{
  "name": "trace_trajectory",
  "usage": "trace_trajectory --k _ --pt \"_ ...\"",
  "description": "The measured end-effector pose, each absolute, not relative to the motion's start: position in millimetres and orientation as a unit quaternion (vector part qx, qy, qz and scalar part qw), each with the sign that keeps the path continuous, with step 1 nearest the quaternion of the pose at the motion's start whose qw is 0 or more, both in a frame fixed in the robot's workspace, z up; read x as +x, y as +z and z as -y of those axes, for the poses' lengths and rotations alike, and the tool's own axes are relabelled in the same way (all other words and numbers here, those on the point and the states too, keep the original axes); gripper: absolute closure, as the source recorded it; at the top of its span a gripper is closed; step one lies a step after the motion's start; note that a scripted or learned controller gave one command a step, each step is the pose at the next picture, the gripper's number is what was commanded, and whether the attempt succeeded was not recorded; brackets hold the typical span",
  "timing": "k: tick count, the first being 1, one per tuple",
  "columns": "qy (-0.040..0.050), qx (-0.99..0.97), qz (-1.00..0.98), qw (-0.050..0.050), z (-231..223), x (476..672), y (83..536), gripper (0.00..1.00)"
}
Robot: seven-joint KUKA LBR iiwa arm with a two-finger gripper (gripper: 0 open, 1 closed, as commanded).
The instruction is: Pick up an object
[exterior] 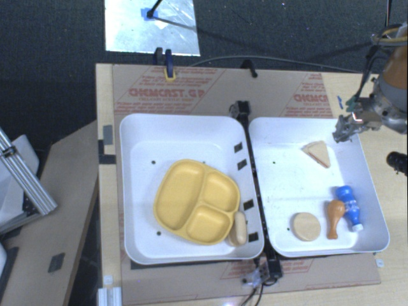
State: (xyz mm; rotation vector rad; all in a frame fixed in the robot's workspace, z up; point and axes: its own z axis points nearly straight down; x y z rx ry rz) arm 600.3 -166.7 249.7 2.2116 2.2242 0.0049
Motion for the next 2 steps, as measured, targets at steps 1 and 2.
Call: trace_trajectory --k 1,2 --pt "0.0008 0.704 -0.71 0.001 122 600.9 250 1.0" --pt "0.0012 0.704 -0.71 0.001 64 612.0 256 1.0"
